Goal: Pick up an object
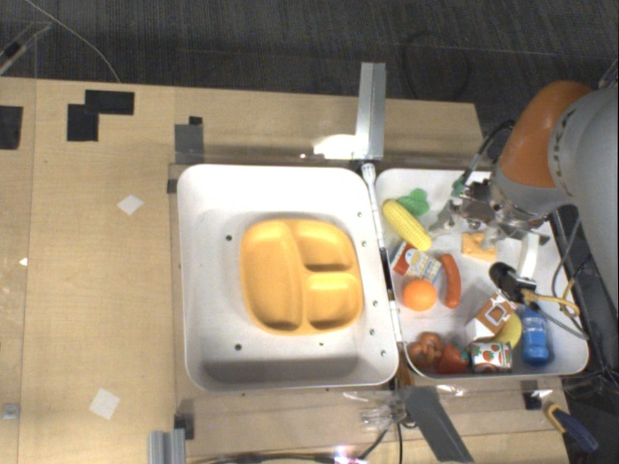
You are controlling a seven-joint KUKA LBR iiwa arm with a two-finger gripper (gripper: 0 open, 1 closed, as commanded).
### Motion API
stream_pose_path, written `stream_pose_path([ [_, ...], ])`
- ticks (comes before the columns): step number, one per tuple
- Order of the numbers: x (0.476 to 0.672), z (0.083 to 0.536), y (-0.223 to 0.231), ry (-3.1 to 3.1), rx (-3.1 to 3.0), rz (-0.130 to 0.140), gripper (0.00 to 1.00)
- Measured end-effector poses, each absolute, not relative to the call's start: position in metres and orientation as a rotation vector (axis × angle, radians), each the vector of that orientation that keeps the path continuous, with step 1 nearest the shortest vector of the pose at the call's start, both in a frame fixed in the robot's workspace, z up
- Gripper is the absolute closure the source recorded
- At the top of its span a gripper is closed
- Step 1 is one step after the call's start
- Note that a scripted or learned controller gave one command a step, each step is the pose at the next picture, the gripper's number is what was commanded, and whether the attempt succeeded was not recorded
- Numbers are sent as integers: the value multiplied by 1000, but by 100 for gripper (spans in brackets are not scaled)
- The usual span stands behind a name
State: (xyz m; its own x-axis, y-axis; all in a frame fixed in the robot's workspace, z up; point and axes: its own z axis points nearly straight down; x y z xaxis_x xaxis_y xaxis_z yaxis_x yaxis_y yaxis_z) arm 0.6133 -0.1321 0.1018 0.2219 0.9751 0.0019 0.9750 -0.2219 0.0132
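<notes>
**The pincer is hanging over the back of the right bin, with the toy food lying forward and to its left**

Going from the near rim, the right bin [578, 361] is holding a small red-labelled can [490, 357], a blue bottle [535, 341], a banana [512, 331] and a brown-red lump [437, 353] that I cannot name surely. Behind these, a small carton [494, 312] is lying near an orange ball [420, 295], and a red sausage [451, 278] is lying just beside the ball, its long axis running almost front to back. Another small carton [414, 259] is touching the corn cob [405, 223], which is lying diagonally toward the dividing wall. A green piece [416, 201] is sitting at the far corner.

The gripper [481, 222] is hovering at the far part of this bin, above a yellow cheese wedge [478, 245]. Whether the pincer is wide or narrow I cannot tell; metal parts and cables are hiding it.

In my judgement, the wedge is the nearest candidate, almost under the pincer. The sausage and the corn are lying close, so they could be disturbing a descent.

The left bin [198, 288] is holding a yellow divided tray [300, 274], well apart from the arm.
</notes>
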Motion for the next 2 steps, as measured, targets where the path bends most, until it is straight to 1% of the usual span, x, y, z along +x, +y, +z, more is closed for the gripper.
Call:
stream_pose_path([
  [1,667,88,-100,1841,2556,-13,0],
  [2,634,87,-183,1966,2442,3,0],
])
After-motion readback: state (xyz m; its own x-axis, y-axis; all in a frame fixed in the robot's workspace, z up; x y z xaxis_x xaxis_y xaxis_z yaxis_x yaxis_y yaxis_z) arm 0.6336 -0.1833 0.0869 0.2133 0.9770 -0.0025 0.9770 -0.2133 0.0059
